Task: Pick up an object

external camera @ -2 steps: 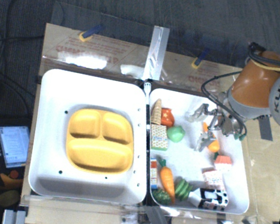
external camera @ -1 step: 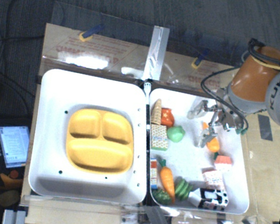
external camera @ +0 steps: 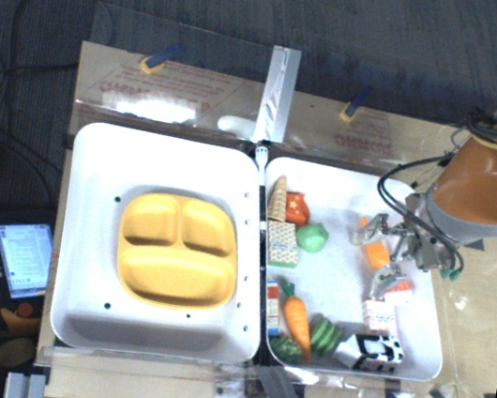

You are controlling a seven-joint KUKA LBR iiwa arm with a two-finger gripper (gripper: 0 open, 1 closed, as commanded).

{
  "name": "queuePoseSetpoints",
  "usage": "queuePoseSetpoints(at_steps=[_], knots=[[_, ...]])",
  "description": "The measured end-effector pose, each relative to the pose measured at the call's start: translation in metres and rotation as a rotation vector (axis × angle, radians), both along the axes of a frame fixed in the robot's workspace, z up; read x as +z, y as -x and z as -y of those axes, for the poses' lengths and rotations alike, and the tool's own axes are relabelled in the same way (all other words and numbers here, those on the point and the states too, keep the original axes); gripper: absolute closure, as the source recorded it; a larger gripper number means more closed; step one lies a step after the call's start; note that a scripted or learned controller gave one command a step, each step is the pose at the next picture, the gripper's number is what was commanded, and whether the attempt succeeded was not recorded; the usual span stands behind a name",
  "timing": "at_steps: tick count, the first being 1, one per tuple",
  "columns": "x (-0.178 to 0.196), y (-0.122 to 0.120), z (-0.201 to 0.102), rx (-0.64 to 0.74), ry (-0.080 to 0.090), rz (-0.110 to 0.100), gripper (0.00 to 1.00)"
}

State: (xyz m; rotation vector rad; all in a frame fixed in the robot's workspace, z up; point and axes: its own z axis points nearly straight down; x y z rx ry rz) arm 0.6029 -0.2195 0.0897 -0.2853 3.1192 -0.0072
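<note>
Camera view is showing a small orange block (external camera: 376, 255) lying in the right bin (external camera: 357, 186), toward that bin's right side and about halfway down it. The end effector (external camera: 389, 253) is hanging directly over this block, its 2 fingers standing apart with the block lying between or just beneath them; whether they are actually touching it cannot be told, so it is not counting as held. Judging from this, the orange block is the likeliest pick, and the coming move is turning on a straight drop and a close, since the block is sitting almost under the end effector, not off to a side. Its long axis is too small to read.

Just below the orange block a red-and-white carton (external camera: 381, 317) is lying, and below that a black-and-white patterned box (external camera: 378, 351); any print on them is too blurred to read. Well left of the orange block, along the bin's left wall, a green ball (external camera: 312, 238), a carrot (external camera: 296, 318) and a green pepper (external camera: 324, 336) are lying. Further left, the left bin (external camera: 78, 301) is carrying a yellow divided tray (external camera: 179, 250). Faint lettering on the table (external camera: 135, 87) above the bins is unreadable.
</note>
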Motion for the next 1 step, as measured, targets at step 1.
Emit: queuePoseSetpoints(at_steps=[1], knots=[[0.0118, -0.0023, 0.0000, -0.001, 0.003, 0.007, 1.00]])
